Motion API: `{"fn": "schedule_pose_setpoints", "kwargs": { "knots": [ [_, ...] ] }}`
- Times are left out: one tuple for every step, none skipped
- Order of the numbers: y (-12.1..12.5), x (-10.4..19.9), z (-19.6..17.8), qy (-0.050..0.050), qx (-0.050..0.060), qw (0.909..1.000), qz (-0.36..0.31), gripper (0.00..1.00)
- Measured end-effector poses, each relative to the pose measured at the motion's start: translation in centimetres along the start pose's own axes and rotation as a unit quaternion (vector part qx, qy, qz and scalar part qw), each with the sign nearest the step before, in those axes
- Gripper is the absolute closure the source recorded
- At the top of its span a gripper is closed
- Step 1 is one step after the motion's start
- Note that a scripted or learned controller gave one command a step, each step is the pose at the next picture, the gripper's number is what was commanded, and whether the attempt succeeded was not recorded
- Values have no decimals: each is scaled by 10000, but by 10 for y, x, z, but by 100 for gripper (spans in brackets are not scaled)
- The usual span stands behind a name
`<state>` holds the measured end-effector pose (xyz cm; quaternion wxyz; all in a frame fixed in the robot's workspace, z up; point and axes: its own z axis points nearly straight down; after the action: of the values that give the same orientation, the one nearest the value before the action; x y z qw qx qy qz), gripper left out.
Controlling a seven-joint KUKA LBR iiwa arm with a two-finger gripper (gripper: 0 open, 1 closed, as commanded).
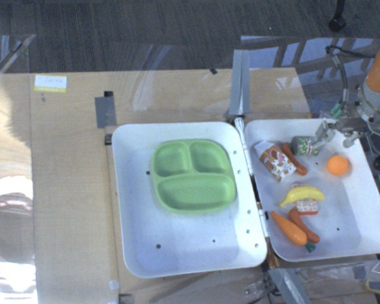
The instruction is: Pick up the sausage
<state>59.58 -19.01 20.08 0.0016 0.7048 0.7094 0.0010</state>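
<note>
Fingers (pixel 319 139) sit over the right bin's (pixel 373 232) upper part, beside a small can (pixel 303 146); I can't tell their spread. Sausage (pixel 294 160) lies just lower left of them, against a snack packet (pixel 277 161), untouched.

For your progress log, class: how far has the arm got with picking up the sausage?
Done: nothing yet; the sausage lies in the right bin beside the carrot. In hand: the tool sits over the bin's upper right, near the can and orange. Left: travel to the sausage, grasp, lift.
</note>
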Motion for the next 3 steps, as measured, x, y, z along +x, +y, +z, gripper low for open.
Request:
{"fn": "schedule_pose_setpoints", "kwargs": {
  "knots": [
    [48,20,97,-16,-89,9974,-713,0],
    [-8,-13,114,-9,-19,9979,-653,0],
    [-4,-12,100,-27,-76,9978,-661,100]
  ]
}}
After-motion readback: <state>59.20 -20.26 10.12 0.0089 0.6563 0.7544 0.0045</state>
